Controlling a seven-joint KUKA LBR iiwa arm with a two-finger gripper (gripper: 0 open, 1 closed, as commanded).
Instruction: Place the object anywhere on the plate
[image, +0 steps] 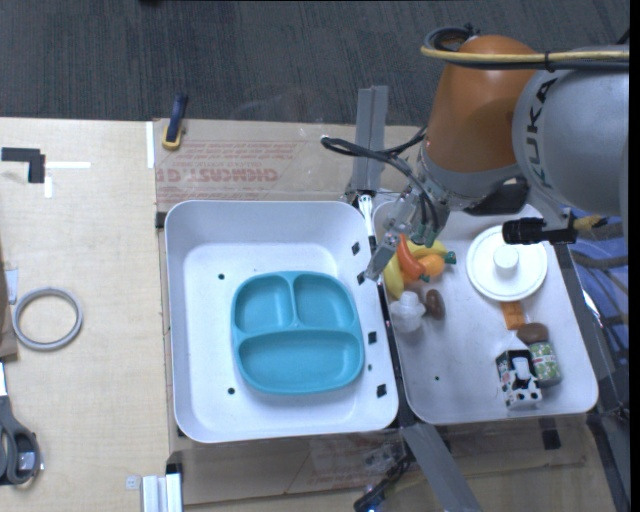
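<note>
Left bin (190, 300) holds blue divided plate (297, 332). Right bin (470, 390) holds toy food pile (415, 275), white lid (508, 264), small items. Gripper (400, 240) over pile; finger state indiscernible.

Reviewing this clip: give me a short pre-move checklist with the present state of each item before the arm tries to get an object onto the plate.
1. Blue plate lies flat in the left bin: ok.
2. Plate compartments free to receive an object: ok.
3. Gripper positioned over the toy pile at the right bin's left edge: ok.
4. An object seen between the fingers: cannot tell, the wrist and pile overlap.
5. Any object already on the plate: not ok, task not yet done.
6. White disc and small items lie apart from the pile: ok.
</note>
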